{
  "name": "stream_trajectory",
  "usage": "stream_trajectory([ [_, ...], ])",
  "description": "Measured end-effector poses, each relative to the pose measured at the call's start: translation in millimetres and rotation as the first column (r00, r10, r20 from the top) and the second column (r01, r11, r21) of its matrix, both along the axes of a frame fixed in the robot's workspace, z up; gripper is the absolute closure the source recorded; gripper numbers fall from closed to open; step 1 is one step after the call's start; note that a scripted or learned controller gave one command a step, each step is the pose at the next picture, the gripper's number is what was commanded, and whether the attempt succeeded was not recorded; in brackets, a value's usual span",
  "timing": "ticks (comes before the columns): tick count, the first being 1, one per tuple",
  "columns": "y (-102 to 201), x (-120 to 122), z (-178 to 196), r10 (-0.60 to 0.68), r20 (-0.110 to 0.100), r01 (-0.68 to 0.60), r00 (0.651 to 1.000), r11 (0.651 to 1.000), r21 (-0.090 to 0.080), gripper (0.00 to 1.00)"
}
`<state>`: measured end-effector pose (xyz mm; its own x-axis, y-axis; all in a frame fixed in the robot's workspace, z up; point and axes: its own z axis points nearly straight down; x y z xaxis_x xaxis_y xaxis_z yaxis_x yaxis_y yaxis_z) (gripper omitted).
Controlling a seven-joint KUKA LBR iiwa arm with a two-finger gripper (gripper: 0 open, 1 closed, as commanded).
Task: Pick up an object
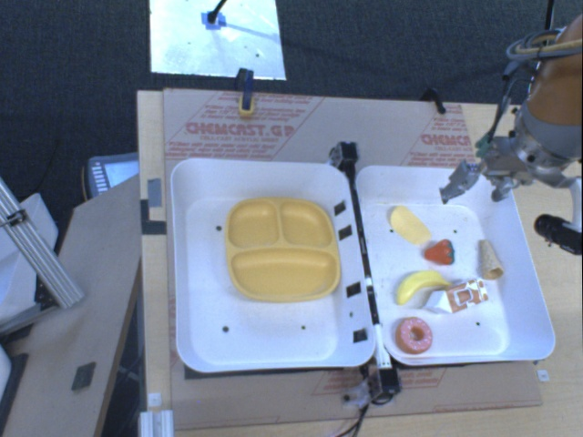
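The right bin [524, 262] holds several toy foods: a pale yellow piece [410, 225], a red strawberry [440, 252], a tan ice-cream cone [491, 259], a yellow banana [419, 286], a white and orange wrapper [465, 296] and a pink doughnut [414, 335]. My gripper [481, 180] hangs above the bin's far right corner, apart from all the pieces. Its two fingers are spread, one finger [455, 183] to the left, and nothing is between them.
The left bin [196, 271] holds a yellow divided plate [281, 248]. A black divider [355, 244] runs between the bins. A cardboard sheet [301, 126] lies under both bins. A metal plate [217, 25] lies at the back left.
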<state>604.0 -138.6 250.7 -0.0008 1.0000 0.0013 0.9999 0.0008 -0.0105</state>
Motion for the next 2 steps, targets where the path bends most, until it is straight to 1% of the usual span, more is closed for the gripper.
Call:
stream_trajectory([
  [1,0.4,2.1,7.2,0.002,0.012,-0.002,1.000,1.000,-0.002,0.00],
  [2,-7.2,3.3,-51.3,0.000,0.010,0.000,1.000,1.000,-0.002,0.00],
])
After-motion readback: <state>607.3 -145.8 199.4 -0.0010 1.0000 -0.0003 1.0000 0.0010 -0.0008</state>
